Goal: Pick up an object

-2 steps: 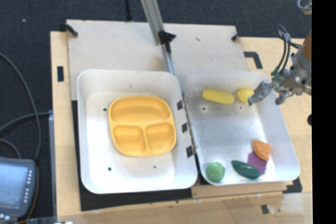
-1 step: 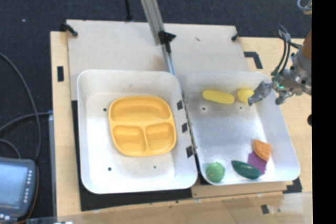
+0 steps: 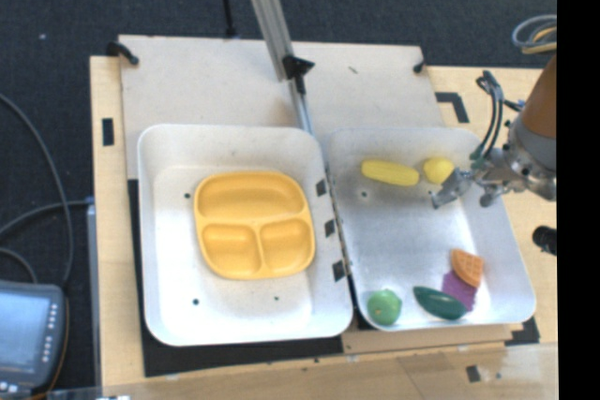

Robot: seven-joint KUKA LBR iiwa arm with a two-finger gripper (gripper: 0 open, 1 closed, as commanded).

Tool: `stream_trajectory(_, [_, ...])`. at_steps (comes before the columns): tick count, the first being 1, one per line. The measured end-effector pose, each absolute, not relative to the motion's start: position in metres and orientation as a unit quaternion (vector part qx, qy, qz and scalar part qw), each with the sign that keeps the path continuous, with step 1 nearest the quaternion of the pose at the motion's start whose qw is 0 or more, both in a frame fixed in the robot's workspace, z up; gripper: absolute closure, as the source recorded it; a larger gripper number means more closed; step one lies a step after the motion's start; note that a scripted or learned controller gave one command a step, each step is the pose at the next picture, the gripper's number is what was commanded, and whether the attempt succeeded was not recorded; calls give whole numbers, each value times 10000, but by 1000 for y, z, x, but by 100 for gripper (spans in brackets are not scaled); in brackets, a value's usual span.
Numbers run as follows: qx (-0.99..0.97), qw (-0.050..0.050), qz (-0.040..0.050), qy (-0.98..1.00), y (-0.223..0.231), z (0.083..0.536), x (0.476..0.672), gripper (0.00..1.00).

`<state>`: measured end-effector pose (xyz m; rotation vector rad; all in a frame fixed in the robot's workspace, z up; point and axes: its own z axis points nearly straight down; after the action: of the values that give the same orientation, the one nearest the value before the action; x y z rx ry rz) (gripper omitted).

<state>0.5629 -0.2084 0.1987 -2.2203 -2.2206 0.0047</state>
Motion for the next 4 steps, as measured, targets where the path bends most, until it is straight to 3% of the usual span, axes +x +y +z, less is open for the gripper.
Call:
stream_trajectory(2, [-7078, -2, 10, -7065, -205, 99, 558, 0])
stream_trajectory(3, [-7097, -26, -8, -7045, -207, 113, 560, 100])
stream_trajectory(4, [-7062, -30, -13, -7080, -204, 160, 568, 100])
